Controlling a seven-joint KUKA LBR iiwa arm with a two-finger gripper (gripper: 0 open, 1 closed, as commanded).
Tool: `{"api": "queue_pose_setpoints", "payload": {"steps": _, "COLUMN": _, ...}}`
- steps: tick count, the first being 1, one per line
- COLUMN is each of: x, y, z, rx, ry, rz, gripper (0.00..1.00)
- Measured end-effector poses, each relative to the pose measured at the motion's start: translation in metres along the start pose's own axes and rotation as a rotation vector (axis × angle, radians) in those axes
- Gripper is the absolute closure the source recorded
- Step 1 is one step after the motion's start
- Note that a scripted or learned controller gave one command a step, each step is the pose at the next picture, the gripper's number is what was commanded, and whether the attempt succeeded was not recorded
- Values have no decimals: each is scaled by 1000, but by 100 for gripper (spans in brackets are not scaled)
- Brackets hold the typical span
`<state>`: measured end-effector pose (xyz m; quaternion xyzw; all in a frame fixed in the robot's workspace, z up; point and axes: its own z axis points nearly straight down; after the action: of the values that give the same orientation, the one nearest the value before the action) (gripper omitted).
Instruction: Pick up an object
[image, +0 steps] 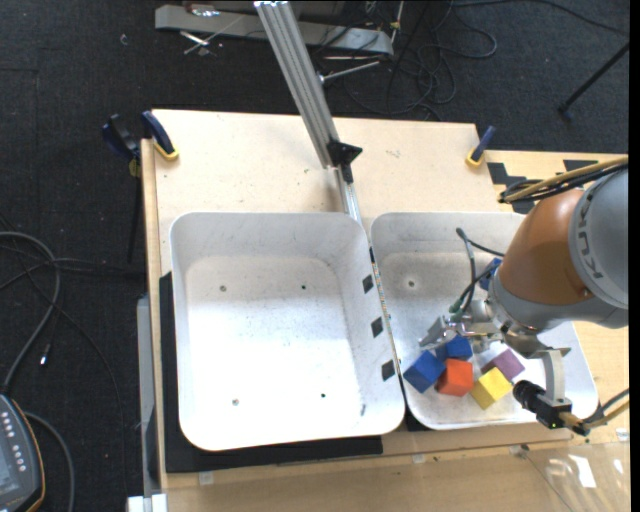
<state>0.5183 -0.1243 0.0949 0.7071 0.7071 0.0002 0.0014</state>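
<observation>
The counter (260, 165) is a big pale board, and two white bins sit on it side by side. The left bin (200, 300) is the wider one. The right bin (420, 260) touches the left bin along one long edge. A long silver bar (305, 85) slants down from the top and ends where the two bins meet.

The grey arm (590, 250) with its orange band comes in over the right bin from the right side. The jaws (462, 325) hang low over the front part of the right bin, just above the blocks. I cannot tell if the jaws are spread or pressed together, because wires and metal bits hide them.

All the blocks lie close together in the front part of the right bin. The blue block (424, 372) is nearest the left bin. The orange block (457, 377) touches it. The yellow block (490, 388) is next, and the purple block (507, 363) sits just behind the yellow one.
</observation>
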Motion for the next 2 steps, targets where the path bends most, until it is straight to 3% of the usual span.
{"api": "queue_pose_setpoints", "payload": {"steps": 1, "x": -51, "y": -29, "z": -53, "rx": -2, "ry": -3, "rz": 5, "gripper": 0}}
{"api": "queue_pose_setpoints", "payload": {"steps": 2, "x": 1, "y": 30, "z": 0, "rx": -7, "ry": 1, "rz": -9, "gripper": 0}}
